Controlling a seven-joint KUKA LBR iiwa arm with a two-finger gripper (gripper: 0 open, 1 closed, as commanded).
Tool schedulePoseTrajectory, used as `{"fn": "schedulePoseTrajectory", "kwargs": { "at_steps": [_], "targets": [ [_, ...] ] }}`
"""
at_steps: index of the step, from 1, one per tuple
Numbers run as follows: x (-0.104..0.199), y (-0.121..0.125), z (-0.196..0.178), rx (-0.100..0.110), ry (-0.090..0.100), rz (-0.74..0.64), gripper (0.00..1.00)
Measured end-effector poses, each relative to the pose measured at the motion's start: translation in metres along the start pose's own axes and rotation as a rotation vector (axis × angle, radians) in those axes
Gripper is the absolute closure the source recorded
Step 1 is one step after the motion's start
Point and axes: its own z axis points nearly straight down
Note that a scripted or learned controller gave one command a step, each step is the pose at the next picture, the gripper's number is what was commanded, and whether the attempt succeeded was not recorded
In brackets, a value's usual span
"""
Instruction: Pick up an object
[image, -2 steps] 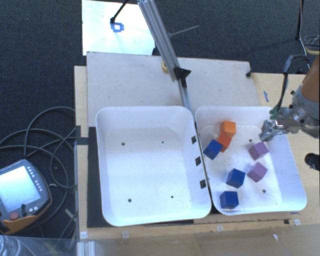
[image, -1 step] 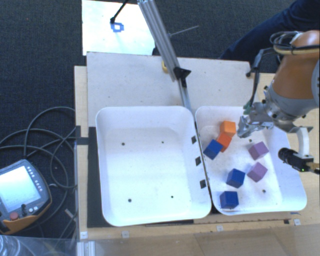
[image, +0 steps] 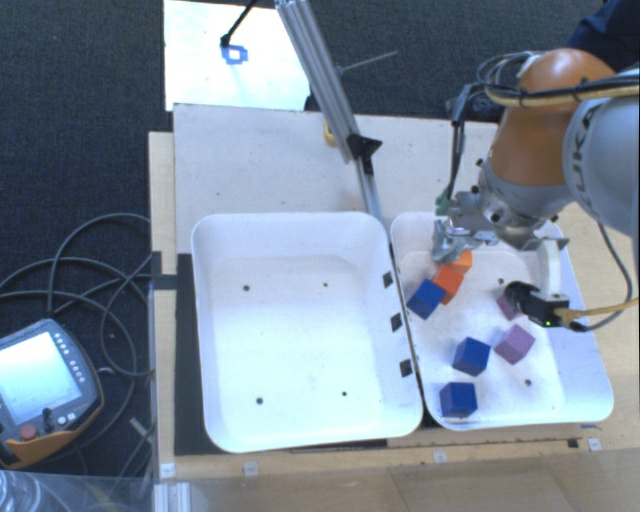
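My gripper (image: 455, 247) hangs over the back left part of the right bin (image: 590, 385), under the arm's orange wrist band. An orange block (image: 453, 279) lies directly beneath it, its top edge hidden by the gripper. Whether the gripper touches the block I cannot tell. A blue block (image: 426, 298) rests against the orange one on its left. Two more blue blocks (image: 471, 355) (image: 458, 398) lie nearer the front of the bin. To their right sits a purple block (image: 515, 343), and a second purple one (image: 508, 301) is partly hidden behind a black fitting.
The left bin (image: 215, 250) stands beside the right one, with a shared wall between them. A slanted metal pole (image: 330, 90) rises behind the bins. A black fitting with a cable (image: 535, 303) hangs over the right bin's right side.
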Motion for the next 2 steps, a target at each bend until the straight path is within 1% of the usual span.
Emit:
{"fn": "schedulePoseTrajectory", "kwargs": {
  "at_steps": [2],
  "targets": [
    [0.08,0.039,0.003,0.0,0.0,0.001,1.0]
  ]
}}
